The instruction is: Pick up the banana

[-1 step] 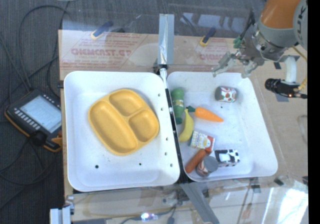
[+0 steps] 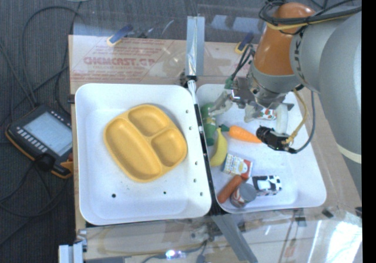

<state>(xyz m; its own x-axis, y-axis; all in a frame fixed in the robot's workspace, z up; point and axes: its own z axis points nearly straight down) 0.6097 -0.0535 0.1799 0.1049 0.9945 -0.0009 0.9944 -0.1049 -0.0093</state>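
The yellow banana (image 2: 220, 148) lies in the right bin (image 2: 305, 188), close to its left wall, with its upper end beside a green vegetable (image 2: 209, 124). My gripper (image 2: 234, 111) hovers over the bin's back part, just above and to the right of the banana's top end. Its two fingers stand apart, so it is open, with nothing between them. An orange carrot (image 2: 244, 134) lies right under the gripper, touching the banana's upper end.
Nearer the front of the right bin lie a small juice carton (image 2: 237, 165), a reddish sausage (image 2: 228, 189), a grey can (image 2: 242, 195) and a black-and-white cow toy (image 2: 267, 184). The left bin (image 2: 94, 197) holds a yellow divided plate (image 2: 145, 141).
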